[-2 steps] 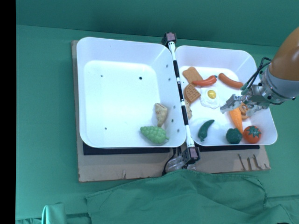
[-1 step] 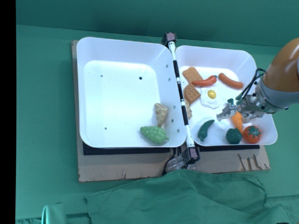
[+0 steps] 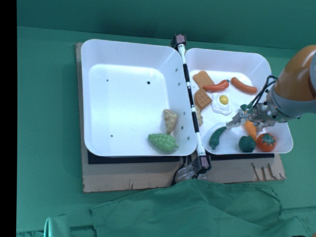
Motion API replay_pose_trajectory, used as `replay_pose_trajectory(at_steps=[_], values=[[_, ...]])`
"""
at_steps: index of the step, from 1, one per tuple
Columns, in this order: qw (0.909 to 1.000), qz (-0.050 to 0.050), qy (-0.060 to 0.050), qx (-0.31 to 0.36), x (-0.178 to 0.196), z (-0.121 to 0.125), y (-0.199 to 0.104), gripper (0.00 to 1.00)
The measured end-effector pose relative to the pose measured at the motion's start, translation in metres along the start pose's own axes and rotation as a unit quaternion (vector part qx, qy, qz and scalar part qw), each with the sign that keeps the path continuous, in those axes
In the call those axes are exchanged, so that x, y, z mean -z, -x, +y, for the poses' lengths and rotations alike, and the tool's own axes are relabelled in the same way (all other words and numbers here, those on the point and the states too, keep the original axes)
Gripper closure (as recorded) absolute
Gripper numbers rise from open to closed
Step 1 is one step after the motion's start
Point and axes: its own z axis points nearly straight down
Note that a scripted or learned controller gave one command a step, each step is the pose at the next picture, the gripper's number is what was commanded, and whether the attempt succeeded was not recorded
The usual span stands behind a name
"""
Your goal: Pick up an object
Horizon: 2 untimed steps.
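Two white bins are seen side by side on a cardboard sheet (image 3: 123, 180). The gripper (image 3: 240, 120) is lowered into the right bin (image 3: 247, 58) from the right. Whether its jaws are parted or closed cannot be told, and nothing is seen between them. A carrot (image 3: 251, 130) lies just beside the jaws on their near side, with broccoli (image 3: 247, 144) and a tomato (image 3: 266, 142) beyond it toward the bin's front rim. A green pepper (image 3: 216, 138) lies near the jaws, to their front-left. An egg (image 3: 222, 103) rests just left of the jaws, with a waffle (image 3: 202, 98) and a biscuit (image 3: 203, 79) farther left. A chili (image 3: 216, 86) and a sausage (image 3: 244, 85) lie behind the jaws. In the left bin (image 3: 123, 83), well apart from the jaws, green grapes (image 3: 162, 141) and a tan piece (image 3: 169, 120) are found. The surface (image 3: 49, 107) is covered in green, and crumpled green cloth (image 3: 197, 211) lies at the front. No writing can be read.
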Motion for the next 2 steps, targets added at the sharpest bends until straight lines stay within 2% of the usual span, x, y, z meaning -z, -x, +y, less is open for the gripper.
replay_pose_trajectory(at_steps=[1, 2], values=[[1.0000, -0.004, 0.007, -0.002, 0.014, 0.003, 0.003, 1.00], [1.0000, -0.001, 0.001, 0.001, 0.060, 0.007, 0.000, 1.00]])
